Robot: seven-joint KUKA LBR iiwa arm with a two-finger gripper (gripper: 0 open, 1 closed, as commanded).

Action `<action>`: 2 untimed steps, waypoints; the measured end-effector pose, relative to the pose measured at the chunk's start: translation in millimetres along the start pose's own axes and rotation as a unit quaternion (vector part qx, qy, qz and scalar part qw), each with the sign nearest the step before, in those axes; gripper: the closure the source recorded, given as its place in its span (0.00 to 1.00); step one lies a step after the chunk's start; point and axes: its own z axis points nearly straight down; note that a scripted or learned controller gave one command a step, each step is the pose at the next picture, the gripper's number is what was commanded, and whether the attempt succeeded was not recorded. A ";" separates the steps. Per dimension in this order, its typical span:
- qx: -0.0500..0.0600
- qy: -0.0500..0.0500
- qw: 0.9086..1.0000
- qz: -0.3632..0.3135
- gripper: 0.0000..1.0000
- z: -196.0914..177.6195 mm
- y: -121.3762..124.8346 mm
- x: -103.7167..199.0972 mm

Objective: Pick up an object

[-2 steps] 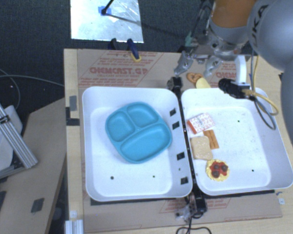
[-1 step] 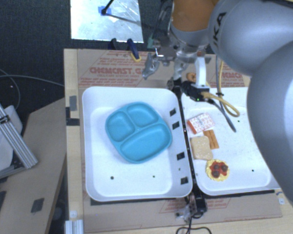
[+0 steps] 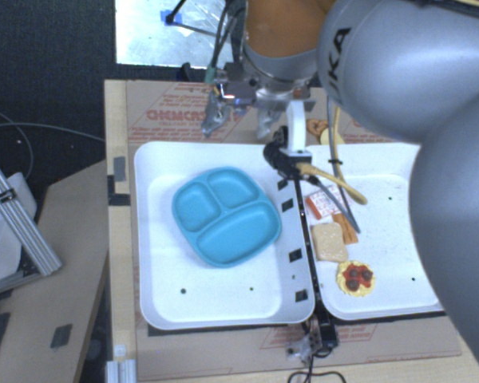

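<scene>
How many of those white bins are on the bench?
2. The left bin holds a blue plate; the right bin beside it holds toy food. The arm covers the right one's far side, so more may be hidden.

The arm's claw hangs downward, spread wide.
</scene>
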 end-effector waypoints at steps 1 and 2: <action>-0.001 -0.002 1.000 0.002 1.00 -8.8 2.1 -5.2; 0.007 -0.004 1.000 0.007 1.00 43.5 -82.7 -46.6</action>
